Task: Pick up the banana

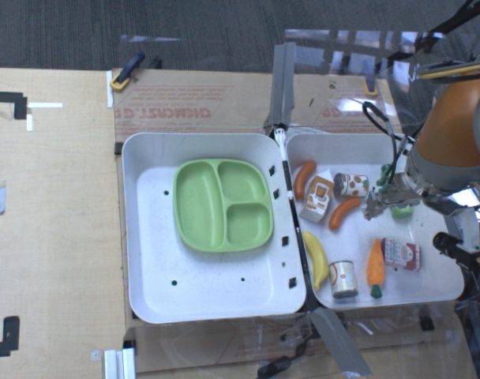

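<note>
The yellow banana (316, 257) lies along the left wall of the right bin (429, 294), near its front. My gripper (380, 203) hangs over the middle right of that bin, well to the right of and behind the banana, with a small green thing (401, 209) just beside it. Nothing from the bin shows lifted.
The right bin also holds two sausages (344, 211), a small carton (316, 197), two cans (343, 278), a carrot (375, 265) and a red-and-white packet (403, 254). The left bin (149, 267) holds a green divided plate (223, 204). Cables run at the back right.
</note>
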`<state>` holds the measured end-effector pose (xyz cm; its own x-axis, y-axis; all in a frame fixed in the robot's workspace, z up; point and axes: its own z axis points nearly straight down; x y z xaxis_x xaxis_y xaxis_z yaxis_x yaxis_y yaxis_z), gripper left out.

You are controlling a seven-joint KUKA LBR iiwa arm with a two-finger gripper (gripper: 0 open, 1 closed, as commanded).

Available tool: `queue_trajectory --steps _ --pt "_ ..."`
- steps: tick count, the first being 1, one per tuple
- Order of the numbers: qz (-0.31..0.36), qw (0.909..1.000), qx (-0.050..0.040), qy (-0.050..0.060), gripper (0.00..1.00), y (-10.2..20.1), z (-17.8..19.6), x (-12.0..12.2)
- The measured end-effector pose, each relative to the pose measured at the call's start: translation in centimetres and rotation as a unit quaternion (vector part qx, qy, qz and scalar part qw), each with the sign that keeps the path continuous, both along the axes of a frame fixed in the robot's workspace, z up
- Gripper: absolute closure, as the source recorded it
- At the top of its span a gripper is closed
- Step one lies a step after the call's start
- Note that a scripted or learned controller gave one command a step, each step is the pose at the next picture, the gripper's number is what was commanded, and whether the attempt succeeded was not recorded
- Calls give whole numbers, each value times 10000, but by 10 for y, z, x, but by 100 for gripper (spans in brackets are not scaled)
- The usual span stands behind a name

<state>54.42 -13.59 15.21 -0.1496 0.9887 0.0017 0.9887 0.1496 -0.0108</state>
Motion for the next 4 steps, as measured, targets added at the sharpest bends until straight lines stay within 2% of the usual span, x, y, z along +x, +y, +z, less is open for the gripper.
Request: queue_trajectory --steps 1,2,3,4 --pt "-489 9988 -7 -27 100 -41 19 -18" --pt "-489 9988 -5 -27 0 -40 19 -18" --pt "190 9998 -2 -33 0 -66 56 -25" --pt "-221 9998 -1 -21 0 -31 17 18"
